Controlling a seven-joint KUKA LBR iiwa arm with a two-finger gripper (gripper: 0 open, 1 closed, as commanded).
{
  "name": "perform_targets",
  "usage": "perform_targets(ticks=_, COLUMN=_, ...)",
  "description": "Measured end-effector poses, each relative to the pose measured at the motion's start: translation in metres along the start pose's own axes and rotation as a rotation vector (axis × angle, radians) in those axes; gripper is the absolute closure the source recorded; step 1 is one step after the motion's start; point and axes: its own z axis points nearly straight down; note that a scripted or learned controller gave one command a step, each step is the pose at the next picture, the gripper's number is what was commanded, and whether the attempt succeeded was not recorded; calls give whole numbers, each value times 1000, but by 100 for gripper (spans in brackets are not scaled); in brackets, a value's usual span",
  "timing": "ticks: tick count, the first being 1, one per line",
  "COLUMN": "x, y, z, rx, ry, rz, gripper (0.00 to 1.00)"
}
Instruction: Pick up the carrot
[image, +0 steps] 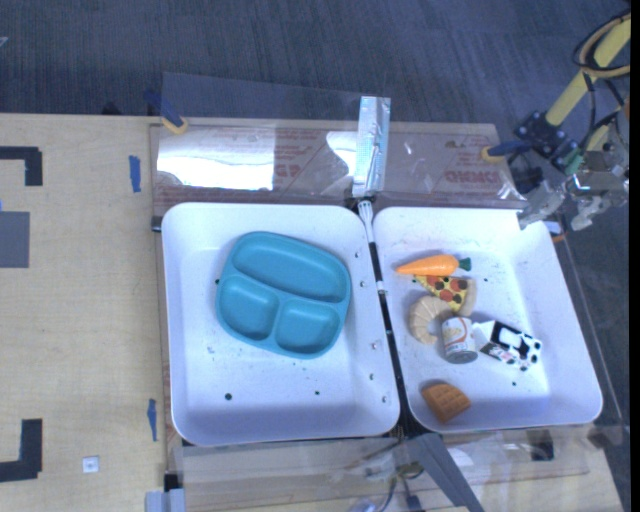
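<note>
Arm at the frame's upper right, off the bin
Gripper (548, 205) hangs over the right bin's (575, 330) far corner; its opening cannot be told; carrot (428, 266) lies apart

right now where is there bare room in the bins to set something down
In the right bin, the far right strip and the front left corner beside the orange block are bare. Its middle is crowded: carrot, pizza slice, can and cow toy sit close together. In the left bin, bare floor rings the blue tray, widest along the front.
</note>
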Motion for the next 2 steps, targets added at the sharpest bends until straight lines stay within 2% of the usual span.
perform_targets(ticks=1, x=60, y=41, z=97, rx=5, ry=2, rz=-215, gripper=0)
perform_targets(ticks=2, x=99, y=22, z=154, rx=-12, ry=-4, rz=-81, gripper=0)
